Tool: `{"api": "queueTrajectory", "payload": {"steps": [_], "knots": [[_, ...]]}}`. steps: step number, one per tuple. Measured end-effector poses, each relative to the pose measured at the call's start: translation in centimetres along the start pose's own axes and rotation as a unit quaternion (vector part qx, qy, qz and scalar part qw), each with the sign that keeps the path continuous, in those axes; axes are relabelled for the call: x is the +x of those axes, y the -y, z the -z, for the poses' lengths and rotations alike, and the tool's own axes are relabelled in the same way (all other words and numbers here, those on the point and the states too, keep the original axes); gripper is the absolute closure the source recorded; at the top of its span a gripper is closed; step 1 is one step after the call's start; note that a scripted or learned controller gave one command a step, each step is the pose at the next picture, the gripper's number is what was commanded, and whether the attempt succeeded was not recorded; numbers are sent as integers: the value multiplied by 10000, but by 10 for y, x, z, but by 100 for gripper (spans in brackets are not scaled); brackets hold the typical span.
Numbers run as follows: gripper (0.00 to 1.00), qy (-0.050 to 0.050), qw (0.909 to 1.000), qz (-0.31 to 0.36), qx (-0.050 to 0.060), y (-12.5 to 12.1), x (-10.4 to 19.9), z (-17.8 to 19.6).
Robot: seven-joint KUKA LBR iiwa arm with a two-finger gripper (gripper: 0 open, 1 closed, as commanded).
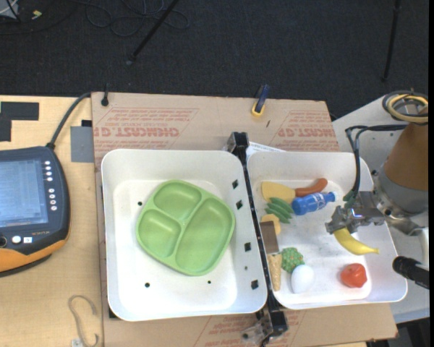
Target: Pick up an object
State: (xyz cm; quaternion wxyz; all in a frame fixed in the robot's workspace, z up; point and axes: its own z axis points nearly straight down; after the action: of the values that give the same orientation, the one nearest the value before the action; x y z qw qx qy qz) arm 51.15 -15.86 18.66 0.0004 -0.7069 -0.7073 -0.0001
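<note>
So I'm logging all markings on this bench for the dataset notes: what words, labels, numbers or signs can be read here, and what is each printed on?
Red print on the cardboard sheet behind the left bin: upside down from this view, letters not reliably legible.
Red print on the cardboard behind the right bin: same style, also upside down, not legible.
Red print on the cardboard's near edge: partly hidden, too small.
Pendant screen at left: lines of text, too blurred.
Toys and green plate: no text seen.

Two white bins — one green plate, one banana, one blue bottle, one tomato, one egg.
</note>
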Motion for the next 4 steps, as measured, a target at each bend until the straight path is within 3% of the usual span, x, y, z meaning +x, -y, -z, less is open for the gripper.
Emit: {"api": "queueTrajectory", "payload": {"steps": [1,4], "knots": [[100,3,10000,0,-6,0,-1,43],[100,-4,10000,14,19,-10,148,30]]}}
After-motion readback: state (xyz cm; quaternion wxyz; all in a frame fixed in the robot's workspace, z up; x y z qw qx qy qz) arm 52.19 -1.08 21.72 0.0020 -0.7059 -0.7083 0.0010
